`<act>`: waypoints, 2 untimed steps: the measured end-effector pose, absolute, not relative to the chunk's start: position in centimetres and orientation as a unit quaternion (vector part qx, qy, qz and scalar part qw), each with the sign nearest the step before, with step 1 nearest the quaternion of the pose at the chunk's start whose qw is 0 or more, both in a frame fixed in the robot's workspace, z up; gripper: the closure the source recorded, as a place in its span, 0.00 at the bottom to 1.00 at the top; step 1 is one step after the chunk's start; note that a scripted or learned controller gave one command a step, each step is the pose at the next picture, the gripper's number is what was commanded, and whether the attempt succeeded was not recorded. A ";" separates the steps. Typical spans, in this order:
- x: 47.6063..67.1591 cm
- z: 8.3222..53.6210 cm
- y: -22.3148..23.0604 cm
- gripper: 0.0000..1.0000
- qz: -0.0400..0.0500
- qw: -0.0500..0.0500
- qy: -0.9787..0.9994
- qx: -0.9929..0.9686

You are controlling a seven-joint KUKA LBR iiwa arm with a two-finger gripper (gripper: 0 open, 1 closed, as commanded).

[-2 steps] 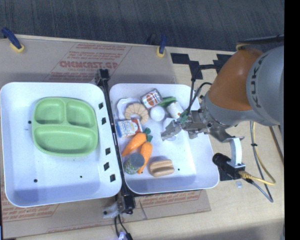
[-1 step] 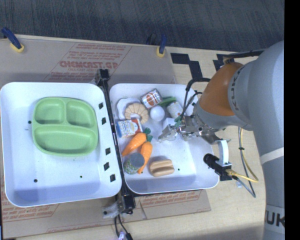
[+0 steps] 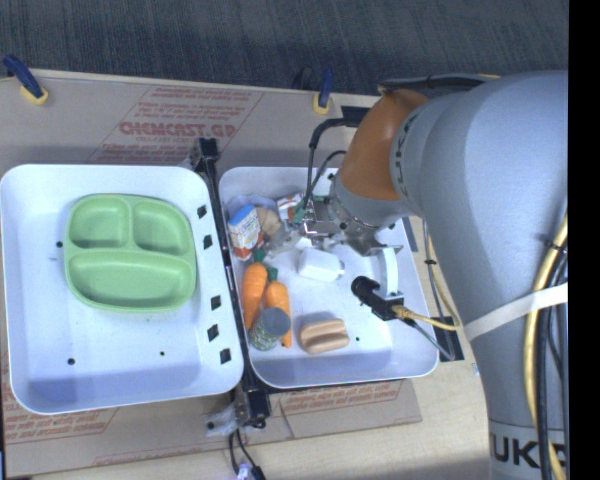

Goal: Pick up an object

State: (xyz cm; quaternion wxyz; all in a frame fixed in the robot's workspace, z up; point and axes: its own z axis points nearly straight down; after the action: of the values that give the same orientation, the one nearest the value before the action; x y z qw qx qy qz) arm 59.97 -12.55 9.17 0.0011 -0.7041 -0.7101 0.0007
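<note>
We saw the carrots (image 3: pixel 263 298) lying left of and below the pincer (image 3: pixel 315 230), long axes running top to bottom. The white block (image 3: pixel 318 265) sat just beneath it; its grip we couldn't tell.

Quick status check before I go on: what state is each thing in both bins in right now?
Green plate: flat in the left bin, nothing on it.
Carrots: two, side by side in the right bin.
Hot dog: lying flat, near the front wall.
White block: lying beside the gripper.
Carton: lying tilted.
Gripper: low over the clutter, grip unclear.
</note>
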 end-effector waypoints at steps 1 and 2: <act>59.9 10.2 -12.6 1.00 0.001 0.002 -0.711 -0.704; 56.8 24.3 -7.4 1.00 -0.001 -0.001 -0.709 -0.705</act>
State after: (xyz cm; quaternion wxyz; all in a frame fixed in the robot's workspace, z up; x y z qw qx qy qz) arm 56.80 -7.38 24.33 -0.0008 -0.7048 -0.7094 -0.0007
